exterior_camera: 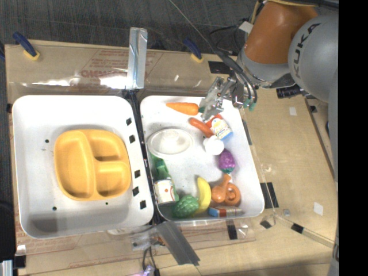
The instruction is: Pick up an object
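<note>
My gripper (210, 109) hangs over the far right part of the right bin (253, 174). It sits just right of an orange carrot (183, 107) and directly above a red sausage-shaped toy (200, 126). A small white bottle with a blue label (222, 130) lies right beside it. I see nothing lifted off the bin floor. The grey arm with its orange band (276, 33) reaches in from the upper right.
The right bin also holds a clear round bowl (169, 141), a white ball (213, 146), a purple toy (227, 160), a banana (203, 193), an orange toy (224, 193), a green fruit (187, 206) and a small can (165, 191). A yellow divided tray (92, 164) lies in the left bin (29, 125).
</note>
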### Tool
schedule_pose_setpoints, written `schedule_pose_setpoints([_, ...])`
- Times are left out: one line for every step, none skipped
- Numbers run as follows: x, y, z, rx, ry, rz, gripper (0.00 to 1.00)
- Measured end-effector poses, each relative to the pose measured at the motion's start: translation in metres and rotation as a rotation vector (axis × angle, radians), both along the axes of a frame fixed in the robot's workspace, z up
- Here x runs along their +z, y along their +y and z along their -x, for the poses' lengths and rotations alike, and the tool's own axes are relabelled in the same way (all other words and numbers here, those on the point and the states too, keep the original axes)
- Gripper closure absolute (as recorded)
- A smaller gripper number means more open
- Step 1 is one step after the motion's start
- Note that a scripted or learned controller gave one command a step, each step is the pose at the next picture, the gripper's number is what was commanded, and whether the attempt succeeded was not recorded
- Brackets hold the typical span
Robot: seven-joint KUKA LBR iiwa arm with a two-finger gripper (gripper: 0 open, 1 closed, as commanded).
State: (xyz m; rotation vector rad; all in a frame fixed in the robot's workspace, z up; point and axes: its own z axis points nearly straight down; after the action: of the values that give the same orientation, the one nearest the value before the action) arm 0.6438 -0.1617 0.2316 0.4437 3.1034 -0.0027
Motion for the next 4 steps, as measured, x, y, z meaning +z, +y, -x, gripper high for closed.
schedule_pose_setpoints([0.011,0.001,-0.001,0.006,-0.002,0.001,1.00])
schedule_pose_setpoints([0.022,0.002,-0.002,0.011,-0.005,0.002,1.00])
schedule_pose_setpoints([0.050,0.001,-0.004,-0.107,0.003,-0.001,1.00])
schedule_pose_setpoints([0.030,0.034,0.022,-0.220,0.008,-0.003,1.00])
